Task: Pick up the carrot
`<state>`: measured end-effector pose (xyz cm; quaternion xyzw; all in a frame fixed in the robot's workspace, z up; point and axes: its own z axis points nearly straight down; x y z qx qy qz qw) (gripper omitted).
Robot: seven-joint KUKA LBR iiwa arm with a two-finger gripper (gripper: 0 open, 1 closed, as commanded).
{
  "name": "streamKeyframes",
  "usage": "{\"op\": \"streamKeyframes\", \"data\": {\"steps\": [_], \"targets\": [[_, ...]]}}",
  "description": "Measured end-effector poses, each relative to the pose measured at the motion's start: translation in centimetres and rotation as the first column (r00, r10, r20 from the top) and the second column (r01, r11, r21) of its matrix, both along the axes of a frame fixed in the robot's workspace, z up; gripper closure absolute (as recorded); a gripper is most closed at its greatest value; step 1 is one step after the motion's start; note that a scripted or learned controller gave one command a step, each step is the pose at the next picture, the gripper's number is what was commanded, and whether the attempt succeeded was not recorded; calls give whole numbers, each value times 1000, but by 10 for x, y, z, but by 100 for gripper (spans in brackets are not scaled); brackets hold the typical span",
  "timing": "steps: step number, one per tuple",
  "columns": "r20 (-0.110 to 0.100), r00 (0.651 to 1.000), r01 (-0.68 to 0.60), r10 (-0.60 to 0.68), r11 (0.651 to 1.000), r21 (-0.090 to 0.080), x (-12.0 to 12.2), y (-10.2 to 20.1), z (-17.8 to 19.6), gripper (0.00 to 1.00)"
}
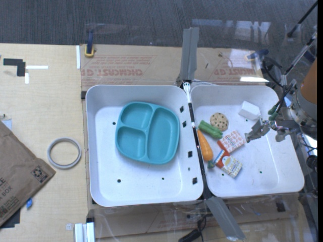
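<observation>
The orange carrot (204,145) lies in the right bin (262,178), along its left wall, pointing toward the front. My gripper (258,130) hangs over the right half of that bin, well to the right of the carrot and apart from it. Its fingers (251,135) look spread, with nothing between them.
Beside the carrot lie a green vegetable (210,129), a round cookie (219,120), a red-and-white packet (232,141), a yellow packet (231,166) and a white block (250,110). The left bin (101,180) holds a teal divided plate (148,132). A tape ring (64,152) sits on the bench.
</observation>
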<state>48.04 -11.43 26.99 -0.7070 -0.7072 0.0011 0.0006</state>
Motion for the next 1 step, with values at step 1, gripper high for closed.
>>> {"op": "streamKeyframes", "data": {"steps": [1], "targets": [[0, 956, -292, 292, 956, 1, -3, 70, -79, 0]]}}
